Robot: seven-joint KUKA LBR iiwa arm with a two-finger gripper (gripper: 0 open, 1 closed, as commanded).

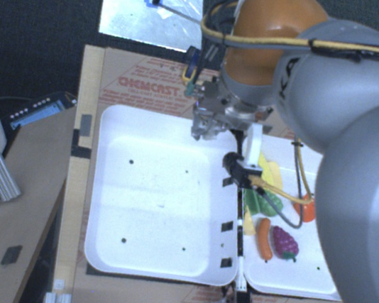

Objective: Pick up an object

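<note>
toys: small plastic foods in the right bin (311,283) — purple grape bunch (284,242), orange carrot (265,243), green vegetable (264,203), yellow piece (271,172), orange piece (308,212).
hidden: the arm (342,101) covers the right bin's far half; some toys are cut off.
gripper (206,130): over the left bin's (160,200) far edge, well apart from the toys; whether it is clenched cannot be told.
</note>
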